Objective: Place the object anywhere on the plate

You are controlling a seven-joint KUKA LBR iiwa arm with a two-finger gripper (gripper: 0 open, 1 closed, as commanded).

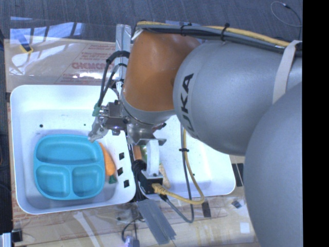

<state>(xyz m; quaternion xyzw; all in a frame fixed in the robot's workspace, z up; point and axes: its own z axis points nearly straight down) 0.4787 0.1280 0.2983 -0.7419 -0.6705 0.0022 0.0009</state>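
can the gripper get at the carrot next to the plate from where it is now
Probably yes. The gripper hangs just above the carrot, which lies exposed beside the blue plate, though the tight gap against the plate's rim may hamper the grasp.

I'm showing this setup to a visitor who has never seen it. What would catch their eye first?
The huge grey arm with its orange band fills the right and centre, looming over the bins. Next comes the bright blue divided plate in the left bin. An orange carrot-like object lies along the plate's right edge, just below the claw.
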